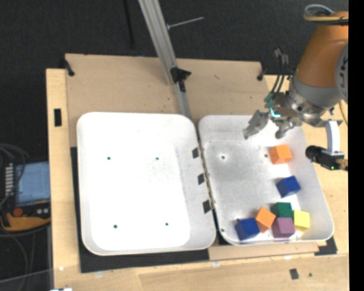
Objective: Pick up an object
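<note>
My gripper [268, 128] hangs over the far right part of the right bin [230, 180], its two fingers spread open with nothing between them. An orange cube [280, 154] lies just below and to the right of the fingertips, apart from them. A blue cube [288, 186] sits farther toward the front. At the bin's front right corner a cluster lies close together: a blue cube [247, 228], an orange cube [266, 217], a green cube [284, 210], a purple cube [283, 226] and a yellow cube [301, 219].
The left bin [136, 180] stands beside the right one, joined by black clips along the shared edge. A slanted metal pole [161, 38] rises behind the bins. Cables and a blue box [30, 183] lie off the bench to the left.
</note>
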Available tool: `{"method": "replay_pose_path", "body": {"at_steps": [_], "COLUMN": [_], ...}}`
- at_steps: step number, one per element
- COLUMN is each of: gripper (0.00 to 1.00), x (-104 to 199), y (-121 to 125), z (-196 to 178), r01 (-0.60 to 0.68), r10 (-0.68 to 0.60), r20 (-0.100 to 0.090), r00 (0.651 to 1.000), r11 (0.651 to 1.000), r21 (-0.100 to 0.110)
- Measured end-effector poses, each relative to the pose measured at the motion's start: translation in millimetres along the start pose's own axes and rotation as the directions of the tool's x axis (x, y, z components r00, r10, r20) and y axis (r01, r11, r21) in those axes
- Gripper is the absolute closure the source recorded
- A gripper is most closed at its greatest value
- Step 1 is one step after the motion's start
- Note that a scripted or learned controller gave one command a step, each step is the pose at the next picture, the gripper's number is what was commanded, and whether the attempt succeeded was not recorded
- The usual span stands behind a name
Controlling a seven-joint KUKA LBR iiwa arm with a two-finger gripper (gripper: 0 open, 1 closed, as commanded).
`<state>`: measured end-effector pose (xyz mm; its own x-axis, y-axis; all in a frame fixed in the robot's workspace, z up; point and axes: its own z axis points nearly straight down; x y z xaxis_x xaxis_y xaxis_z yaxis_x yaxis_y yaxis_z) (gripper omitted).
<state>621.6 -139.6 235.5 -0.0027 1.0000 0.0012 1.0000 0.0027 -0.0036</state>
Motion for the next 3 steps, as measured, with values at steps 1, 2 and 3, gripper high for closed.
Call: {"method": "replay_pose_path", "body": {"at_steps": [1, 2, 3], "gripper": [0.0, 0.0, 0.0], "x": [0, -1, -6], "y": [1, 0, 5], "z": [-3, 39, 83], "r01": [0.001, -0.003, -0.007], "r10": [-0.001, 0.003, 0.007], "r20": [0.001, 0.004, 0.004], "r00": [1.0, 1.0, 1.0], "r11": [1.0, 1.0, 1.0], "r21": [-0.005, -0.001, 0.0]}}
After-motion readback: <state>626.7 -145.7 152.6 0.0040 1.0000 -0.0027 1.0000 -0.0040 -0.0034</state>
